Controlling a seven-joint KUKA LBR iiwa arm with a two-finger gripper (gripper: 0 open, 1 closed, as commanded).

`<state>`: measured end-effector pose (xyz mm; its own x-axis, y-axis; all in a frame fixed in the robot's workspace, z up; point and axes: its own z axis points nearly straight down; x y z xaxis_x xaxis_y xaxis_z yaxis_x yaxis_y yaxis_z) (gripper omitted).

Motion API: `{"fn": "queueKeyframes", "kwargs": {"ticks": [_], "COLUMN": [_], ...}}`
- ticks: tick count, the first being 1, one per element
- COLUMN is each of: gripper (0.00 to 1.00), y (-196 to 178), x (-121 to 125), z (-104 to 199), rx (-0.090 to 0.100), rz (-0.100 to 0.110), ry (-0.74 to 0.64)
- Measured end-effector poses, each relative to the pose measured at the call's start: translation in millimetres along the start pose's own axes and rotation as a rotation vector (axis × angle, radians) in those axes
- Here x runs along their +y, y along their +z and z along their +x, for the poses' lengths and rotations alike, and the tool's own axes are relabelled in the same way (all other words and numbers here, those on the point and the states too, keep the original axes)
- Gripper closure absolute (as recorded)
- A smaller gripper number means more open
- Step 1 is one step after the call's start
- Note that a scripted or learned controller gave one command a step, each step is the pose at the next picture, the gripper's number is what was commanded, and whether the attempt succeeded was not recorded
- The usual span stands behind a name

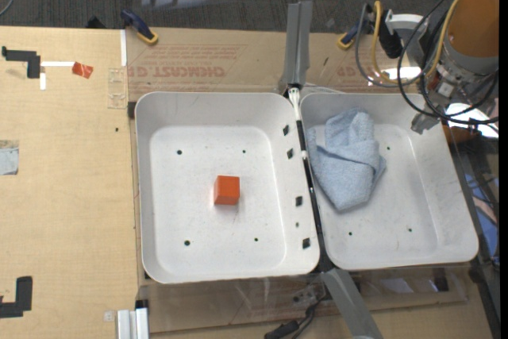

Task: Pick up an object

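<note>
Cloth lies crumpled in right bin, orange block alone in left bin; claw state unclear.

Left bin: 1 orange block near centre, open floor on all sides. Right bin: left half taken by crumpled blue cloth; right half unobstructed. Arm & cables overhang top-right corner.

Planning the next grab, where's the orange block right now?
The orange block sits near the middle of the left bin, apart from the blue cloth in the right bin.
</note>
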<state>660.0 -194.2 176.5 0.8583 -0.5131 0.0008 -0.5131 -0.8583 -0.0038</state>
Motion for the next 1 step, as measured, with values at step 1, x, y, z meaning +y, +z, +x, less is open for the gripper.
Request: {"fn": "queueKeyframes", "kwargs": {"ticks": [1], "gripper": [1.00], "y": [6.2], "x": [-15.0], "z": [-9.1], "rx": [0.000], "rz": [0.000], "ry": [-0.340]}}
